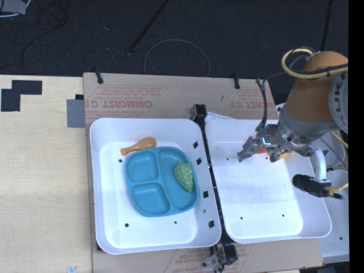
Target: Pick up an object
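A blue divided plate [149,182] lies in the left bin [108,209]. A green bunch of toy grapes [184,176] rests in the plate's right compartment. A tan toy drumstick [139,146] lies on the bin floor just past the plate's upper left corner. My gripper [263,154] hangs over the upper part of the right bin [267,209], far from all three objects. Its two dark fingers [248,152] are spread apart, open, with no object visible between them.
The raised divider [206,169] between the two bins runs down the middle. The arm's orange and grey body [313,95] looms over the right bin's upper right corner. A black fitting [310,184] with cables sits at that bin's right rim.
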You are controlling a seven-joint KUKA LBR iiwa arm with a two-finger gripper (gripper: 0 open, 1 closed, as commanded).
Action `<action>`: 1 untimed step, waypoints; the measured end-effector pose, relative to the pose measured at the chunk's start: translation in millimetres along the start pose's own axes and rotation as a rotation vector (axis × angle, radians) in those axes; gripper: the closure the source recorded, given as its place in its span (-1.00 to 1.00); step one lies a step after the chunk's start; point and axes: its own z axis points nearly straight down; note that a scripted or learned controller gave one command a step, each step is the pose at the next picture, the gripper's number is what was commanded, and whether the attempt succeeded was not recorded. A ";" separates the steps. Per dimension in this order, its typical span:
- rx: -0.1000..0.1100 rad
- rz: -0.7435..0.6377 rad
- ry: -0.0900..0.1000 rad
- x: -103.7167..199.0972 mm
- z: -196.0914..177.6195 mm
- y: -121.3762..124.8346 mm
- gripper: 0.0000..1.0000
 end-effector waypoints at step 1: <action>0.002 0.000 0.001 3.0 64.4 -3.7 -1.00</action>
